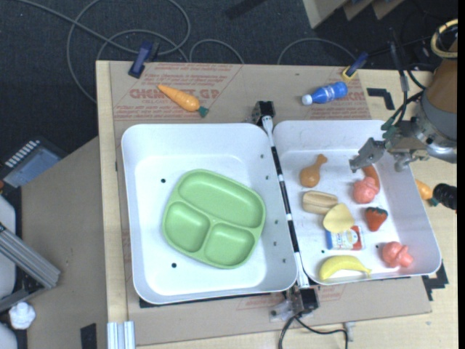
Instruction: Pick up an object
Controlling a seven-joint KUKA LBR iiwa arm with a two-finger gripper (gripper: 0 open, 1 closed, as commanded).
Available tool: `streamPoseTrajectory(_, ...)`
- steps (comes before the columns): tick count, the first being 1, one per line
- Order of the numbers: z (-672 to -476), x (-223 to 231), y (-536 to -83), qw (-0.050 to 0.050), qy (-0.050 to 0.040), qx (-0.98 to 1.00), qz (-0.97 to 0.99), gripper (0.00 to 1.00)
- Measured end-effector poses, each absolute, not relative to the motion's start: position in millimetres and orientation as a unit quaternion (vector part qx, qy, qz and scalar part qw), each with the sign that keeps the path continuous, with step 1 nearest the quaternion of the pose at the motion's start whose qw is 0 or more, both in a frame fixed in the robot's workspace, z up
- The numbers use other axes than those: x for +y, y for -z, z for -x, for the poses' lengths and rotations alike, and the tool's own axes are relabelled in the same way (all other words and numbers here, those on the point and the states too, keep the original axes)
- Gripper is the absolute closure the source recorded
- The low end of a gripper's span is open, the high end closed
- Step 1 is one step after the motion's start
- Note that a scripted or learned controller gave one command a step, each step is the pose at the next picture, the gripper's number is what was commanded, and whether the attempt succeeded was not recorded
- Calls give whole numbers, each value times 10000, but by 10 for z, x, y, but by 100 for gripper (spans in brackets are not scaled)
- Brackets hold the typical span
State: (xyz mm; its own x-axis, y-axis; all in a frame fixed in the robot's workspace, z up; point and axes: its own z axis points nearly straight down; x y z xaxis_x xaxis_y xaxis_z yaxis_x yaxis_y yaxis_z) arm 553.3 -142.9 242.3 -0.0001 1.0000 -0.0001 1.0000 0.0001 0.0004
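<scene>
Nearest us, a smooth curved yellow banana (344, 267) lies in the right bin (429, 231) — our pincer (381, 153) hovers released above a pink, rounded toy (365, 190).

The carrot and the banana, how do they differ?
The carrot is orange and tapered, lying on the bench board behind the left bin. The banana is yellow and curved, lying inside the right bin at its front edge. Both are toy foods lying flat and untouched.
</scene>
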Motion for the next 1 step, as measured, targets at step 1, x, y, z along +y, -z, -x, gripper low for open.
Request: streamPoseTrajectory(1,-5484,-1311,-882,6,-3,7071,-7072,0)
